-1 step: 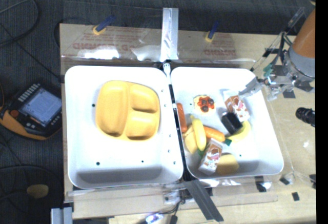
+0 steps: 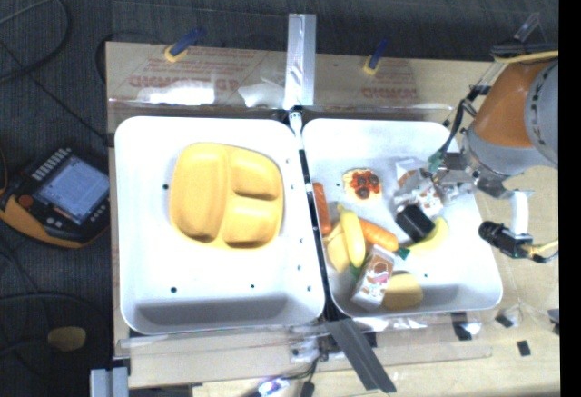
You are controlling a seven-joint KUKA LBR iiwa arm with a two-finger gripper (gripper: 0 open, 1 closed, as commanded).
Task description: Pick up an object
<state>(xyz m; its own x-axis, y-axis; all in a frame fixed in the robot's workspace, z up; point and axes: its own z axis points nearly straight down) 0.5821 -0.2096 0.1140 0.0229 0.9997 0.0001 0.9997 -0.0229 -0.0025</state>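
The right bin [image 2: 472, 286] holds a heap of toy food. A round piece with red dots [image 2: 363, 183] lies at the back. An orange carrot [image 2: 379, 233] and a yellow piece [image 2: 351, 241] lie in the middle. A banana [image 2: 434, 237] curves at the right, and a small carton [image 2: 375, 277] and a tan bread piece [image 2: 403, 293] sit at the front. A red sausage [image 2: 321, 209] lies by the left wall. My gripper [image 2: 419, 195] hangs low over the bin's right middle, just above a black block [image 2: 413, 222] beside the banana.
The left bin [image 2: 145, 295] bears a yellow divided plate [image 2: 225, 195]. The grey arm with its orange band [image 2: 508, 114] reaches in from the right over the bin's rim. A handheld pendant [image 2: 64, 195] lies on the floor at the left.
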